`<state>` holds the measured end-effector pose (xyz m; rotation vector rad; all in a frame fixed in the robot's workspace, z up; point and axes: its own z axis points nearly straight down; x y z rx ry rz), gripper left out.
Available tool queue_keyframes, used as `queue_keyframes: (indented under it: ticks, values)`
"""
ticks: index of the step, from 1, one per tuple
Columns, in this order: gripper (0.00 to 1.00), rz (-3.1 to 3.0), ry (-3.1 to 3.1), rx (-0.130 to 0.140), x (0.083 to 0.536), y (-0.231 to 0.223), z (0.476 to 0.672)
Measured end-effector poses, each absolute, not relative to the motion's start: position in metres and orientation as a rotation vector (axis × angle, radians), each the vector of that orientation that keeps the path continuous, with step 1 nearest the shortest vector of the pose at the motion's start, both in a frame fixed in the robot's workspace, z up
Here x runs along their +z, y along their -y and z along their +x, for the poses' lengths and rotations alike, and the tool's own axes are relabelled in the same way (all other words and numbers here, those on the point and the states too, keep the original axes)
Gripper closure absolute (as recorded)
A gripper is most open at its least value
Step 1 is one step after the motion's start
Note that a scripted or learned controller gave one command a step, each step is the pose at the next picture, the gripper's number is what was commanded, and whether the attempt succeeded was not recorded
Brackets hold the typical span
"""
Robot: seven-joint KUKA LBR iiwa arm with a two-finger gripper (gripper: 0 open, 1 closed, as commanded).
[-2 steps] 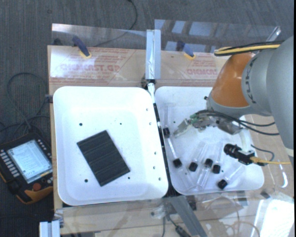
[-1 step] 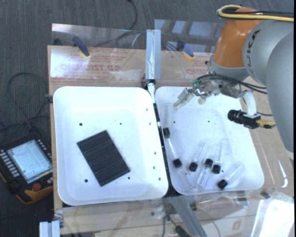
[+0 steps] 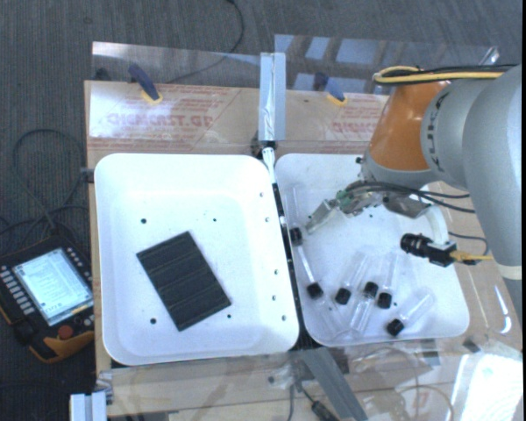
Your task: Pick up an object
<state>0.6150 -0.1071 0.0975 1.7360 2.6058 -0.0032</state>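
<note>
faint red print on the cardboard — unreadable — behind both bins

White bins, black ribbed slab, clear black-capped tubes, orange-banded grey arm.

pad in left bin, vials in right bin

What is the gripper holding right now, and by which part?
Cannot be told. The gripper hangs over the right bin, above the clear vials, but nothing is visibly between its tips.
</note>
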Motion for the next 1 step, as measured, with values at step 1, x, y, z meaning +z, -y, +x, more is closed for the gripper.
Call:
queue_keyframes:
  ticks: [1]
  values:
    - [0.0, 1.77, -2.577, 0.008, 0.091, 0.106, 0.5692]
